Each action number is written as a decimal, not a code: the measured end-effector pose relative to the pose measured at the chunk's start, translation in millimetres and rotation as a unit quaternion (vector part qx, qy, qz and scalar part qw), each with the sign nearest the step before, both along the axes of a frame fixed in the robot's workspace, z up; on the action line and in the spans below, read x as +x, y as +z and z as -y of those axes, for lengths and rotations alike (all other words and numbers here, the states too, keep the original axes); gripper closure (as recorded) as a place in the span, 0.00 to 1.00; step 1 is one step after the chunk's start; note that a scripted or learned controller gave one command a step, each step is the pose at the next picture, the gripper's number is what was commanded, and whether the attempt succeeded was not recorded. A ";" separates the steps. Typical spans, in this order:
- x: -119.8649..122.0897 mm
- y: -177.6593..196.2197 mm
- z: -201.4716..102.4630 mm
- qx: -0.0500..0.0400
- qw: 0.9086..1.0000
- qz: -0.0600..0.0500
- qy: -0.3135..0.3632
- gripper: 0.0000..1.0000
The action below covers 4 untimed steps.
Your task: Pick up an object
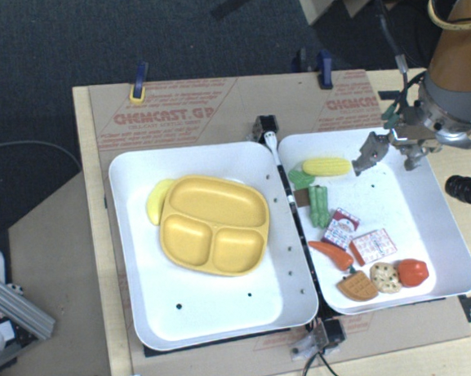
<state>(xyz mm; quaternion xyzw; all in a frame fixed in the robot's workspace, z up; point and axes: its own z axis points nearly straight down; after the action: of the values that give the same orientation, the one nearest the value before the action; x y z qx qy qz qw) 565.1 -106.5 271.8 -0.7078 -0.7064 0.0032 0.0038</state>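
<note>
While the gripper point(390, 152) hangs spread and empty over the right bin point(434, 207), corn point(326, 166) lies just beside it; the left bin point(143, 257) holds a yellow tray point(214, 224).

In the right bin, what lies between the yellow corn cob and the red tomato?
In the camera view, between the yellow toy corn cob and the round red toy tomato lie two small red-and-white printed packets, on white bin floor.
</note>
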 end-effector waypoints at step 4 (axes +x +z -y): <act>2.9 -154.2 -1.4 0.001 1.000 0.002 0.001 0.00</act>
<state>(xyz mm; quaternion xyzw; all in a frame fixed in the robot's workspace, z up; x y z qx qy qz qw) 568.0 -105.1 117.6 -0.7070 -0.7072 0.0017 0.0031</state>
